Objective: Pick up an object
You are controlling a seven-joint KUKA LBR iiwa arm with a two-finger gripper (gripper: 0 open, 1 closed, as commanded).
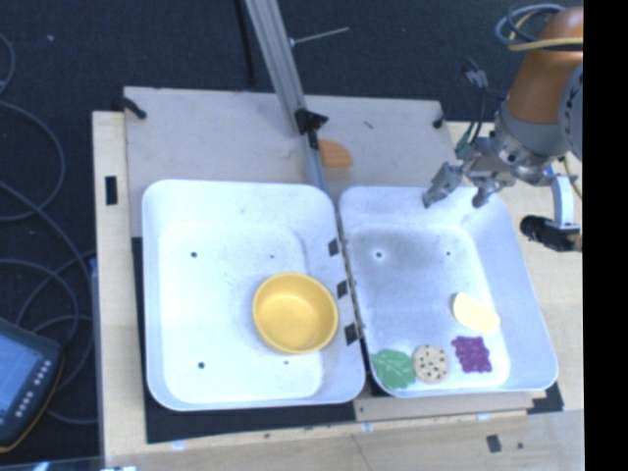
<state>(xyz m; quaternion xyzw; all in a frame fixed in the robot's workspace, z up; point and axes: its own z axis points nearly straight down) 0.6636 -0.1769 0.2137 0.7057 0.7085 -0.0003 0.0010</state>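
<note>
**Mia:** Look at the grey robot arm with the orange band (545, 77). It comes in from the right side. Its two-finger gripper (457, 192) hangs over the far edge of the right white bin (412, 263).

**Sam:** Are the fingers squeezing anything?

**Mia:** No. The two dark fingers (435, 190) stand apart, spread wide, and there is nothing between them.

**Sam:** So what could it pick up?

**Mia:** Four small things lie in the near part of that right bin, well away from the gripper. There is a flat pale yellow piece (476, 312), kind of oval, sitting by itself near the right wall. Below it is a purple bumpy piece (473, 353) that looks like a little bunch of grapes.

**Sam:** And next to that?

**Mia:** A round tan cookie with dark dots (430, 362), just beside the purple one. Then a green leafy blob (393, 368) in the near left corner, touching or almost touching the cookie. I cannot tell which.

**Sam:** What about the other bin?

**Mia:** The left white bin (196, 263) has a round yellow bowl (294, 313) in it. The bowl stands upright, open side up, close to the wall between the two bins.

**Sam:** What is that long metal thing at the back?

**Mia:** A slanted silver metal bar (278, 62). It comes down to where the two bins meet. A small orange thing (335, 155) lies on the brown board just beside its lower end. It is too blurry to say what it is.
</note>
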